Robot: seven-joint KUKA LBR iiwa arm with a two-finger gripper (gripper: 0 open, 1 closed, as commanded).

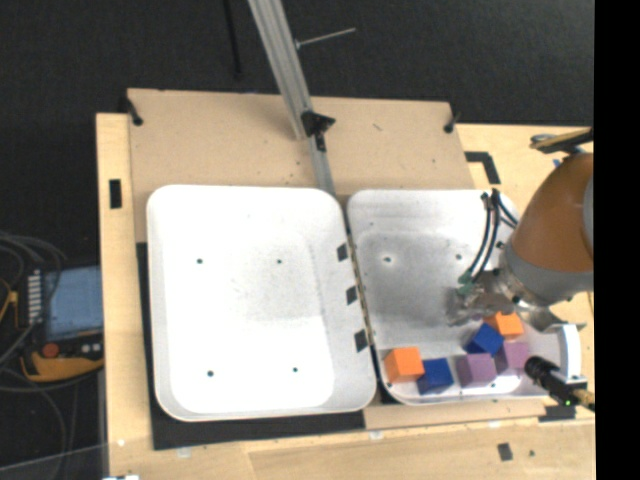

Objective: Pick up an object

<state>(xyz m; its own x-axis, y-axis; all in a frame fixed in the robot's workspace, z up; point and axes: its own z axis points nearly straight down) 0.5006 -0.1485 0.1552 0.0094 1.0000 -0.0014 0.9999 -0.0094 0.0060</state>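
Dark floor all round, with a tan bench (pixel 300 148) in the middle bearing two shallow white bins side by side. Reaching in from the right, the grey arm with its orange band (pixel 558 223), bent low over the right bin (pixel 410 238). At its end, the gripper (pixel 470 303), hanging just above the bin floor near the right wall; too small and blurred to tell whether clenched or released, and nothing seen held.

Just below and right of the gripper, a small orange block (pixel 509 324), with a blue block (pixel 487 340) touching it on the lower left. Beside that, a pale purple block (pixel 517 354) against the right wall, and a darker purple block (pixel 476 370) next to it. Further left along the near wall, another blue block (pixel 435 377) and a larger orange block (pixel 404 363), the two touching. All six gathered in the near right corner of the right bin.

Across the divide, the left bin (pixel 250 298), white with a faint grey smudge. Slanting down from the top, a metal rail (pixel 285 53) ending at the bins' far edge. At the far left on the floor, a blue and orange handheld unit (pixel 65 318) with cables.
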